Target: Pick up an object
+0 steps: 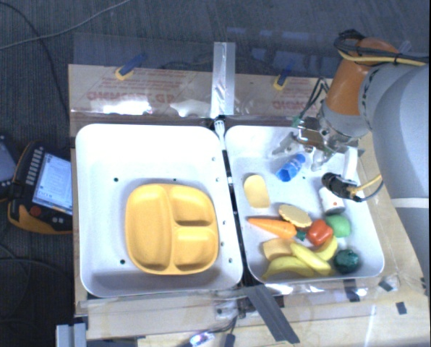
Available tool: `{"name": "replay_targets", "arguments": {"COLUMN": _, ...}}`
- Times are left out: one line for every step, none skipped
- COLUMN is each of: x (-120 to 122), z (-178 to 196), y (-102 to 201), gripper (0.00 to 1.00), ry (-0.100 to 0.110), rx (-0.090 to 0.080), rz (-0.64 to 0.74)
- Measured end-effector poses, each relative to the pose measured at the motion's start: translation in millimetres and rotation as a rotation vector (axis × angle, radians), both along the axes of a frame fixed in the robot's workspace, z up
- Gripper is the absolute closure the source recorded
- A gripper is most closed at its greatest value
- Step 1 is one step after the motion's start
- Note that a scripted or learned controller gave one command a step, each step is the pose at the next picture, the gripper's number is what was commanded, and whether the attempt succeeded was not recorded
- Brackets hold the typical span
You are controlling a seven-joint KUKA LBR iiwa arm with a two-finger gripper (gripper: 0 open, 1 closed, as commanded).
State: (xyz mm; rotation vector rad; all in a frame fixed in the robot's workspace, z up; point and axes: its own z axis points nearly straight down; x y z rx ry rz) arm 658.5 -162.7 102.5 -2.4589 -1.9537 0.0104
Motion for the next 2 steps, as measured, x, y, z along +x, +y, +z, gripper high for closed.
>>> {"name": "replay_targets", "arguments": {"x": -0.5, "z": 6.5, "y": 0.1, "gripper": 1.00, "ry": 0.005, "rx": -0.002, "rz": 0.002}}
{"name": "replay_targets", "arguments": {"x": -26.7, "z": 99.5, "y": 96.8, "gripper": 1.00, "ry": 0.000, "rx": 0.004, "rz": 0.004}}
